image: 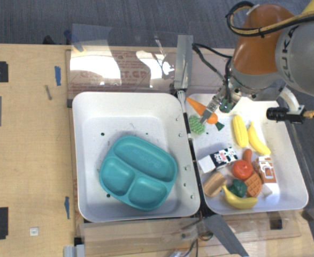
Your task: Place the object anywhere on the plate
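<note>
Pincer [204, 118] pinching green toy [196, 125], right bin; looks light, stiff, small; grip mid-body. Plate [139, 171] left.

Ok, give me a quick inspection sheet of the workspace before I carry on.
Surface: two white bins side by side, left bin, right bin.
Job's things: teal divided plate in the left bin, nothing on it.
Clutter: right bin holds toy food, including carrot, green piece, two yellow pieces, tomato, banana.
Gripper: gripper low over the carrot at the right bin's far left corner.
Cables: black cables looped on the arm.
Surroundings: wooden bench.
</note>
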Controlling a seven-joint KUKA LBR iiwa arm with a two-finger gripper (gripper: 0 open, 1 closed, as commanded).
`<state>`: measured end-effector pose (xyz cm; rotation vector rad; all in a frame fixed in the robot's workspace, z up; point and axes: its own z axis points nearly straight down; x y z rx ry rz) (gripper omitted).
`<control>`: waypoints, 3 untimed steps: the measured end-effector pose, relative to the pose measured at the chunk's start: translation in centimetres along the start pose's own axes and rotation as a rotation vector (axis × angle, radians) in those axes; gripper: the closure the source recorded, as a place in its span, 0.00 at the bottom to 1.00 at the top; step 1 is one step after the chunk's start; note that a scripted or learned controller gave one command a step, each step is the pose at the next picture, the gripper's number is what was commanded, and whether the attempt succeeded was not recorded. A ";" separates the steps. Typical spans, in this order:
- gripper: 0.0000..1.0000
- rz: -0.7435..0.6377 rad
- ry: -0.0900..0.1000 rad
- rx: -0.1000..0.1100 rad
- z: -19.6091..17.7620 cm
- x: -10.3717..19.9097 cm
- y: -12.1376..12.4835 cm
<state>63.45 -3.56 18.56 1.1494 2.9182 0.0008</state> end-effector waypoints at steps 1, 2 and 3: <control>1.00 -0.163 -0.004 -0.009 -11.0 12.0 1.1; 1.00 -0.069 0.010 0.006 -3.3 21.6 3.1; 0.00 -0.063 0.005 0.002 -3.6 21.3 3.1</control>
